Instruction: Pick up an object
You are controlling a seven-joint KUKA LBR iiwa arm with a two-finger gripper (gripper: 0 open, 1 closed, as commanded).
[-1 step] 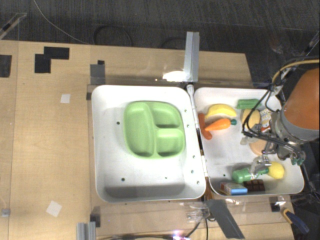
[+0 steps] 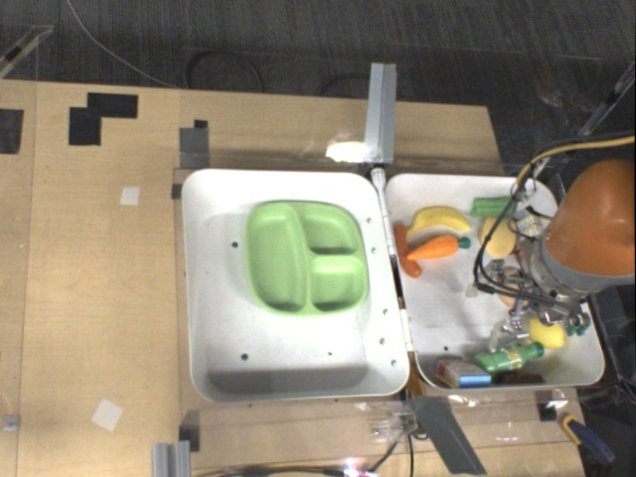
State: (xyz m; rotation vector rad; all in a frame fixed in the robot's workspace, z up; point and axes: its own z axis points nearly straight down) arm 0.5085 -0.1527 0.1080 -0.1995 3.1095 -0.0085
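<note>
**Robot arm lowered into the right bin among small toy items**

Nearest the camera, along the front wall of the right bin, a small flat item with blue and red-brown parts is seen lying beside a green bottle-shaped item. Just to their right, a small yellow item is found close to the bin's right front corner. The end effector is positioned directly above this cluster, hanging over the green item and beside the yellow one. Whether it is open or closed cannot be told, as it is blurred and partly hidden by cables, and nothing can be confirmed in its hold. Above it, the arm's orange band is seen at the right edge.

Farther back in the same bin, an orange carrot is laid beside a yellow banana, with a red item against the dividing wall. A pale yellow item and a green item are placed near the far wall.

In the left bin, a green divided plate is set in the middle. Both bins are carried by a pale wooden counter.
</note>
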